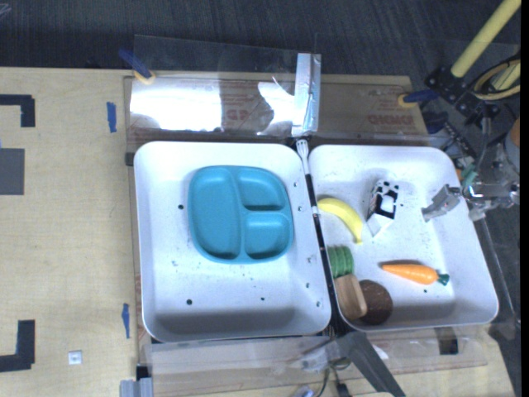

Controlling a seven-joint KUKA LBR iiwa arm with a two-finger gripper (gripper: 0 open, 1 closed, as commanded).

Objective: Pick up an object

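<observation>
No writing is legible. The right bin (463, 246) holds a banana (343, 216), carrot (411, 272) and black-and-white toy (383, 200). Fingers (438, 205): state unclear.

Robot arm (488, 190): metallic grey hardware at the right bin's edge, with a pale silver angular piece (440, 203) projecting leftward. Dark cabling and small greenish details around the assembly.

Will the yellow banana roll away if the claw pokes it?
Probably not far. The banana is curved, so it would likely spin or slide on the smooth white bin rather than roll. It looks like a plastic toy, so likely light, stiff and a bit slippery.
</observation>
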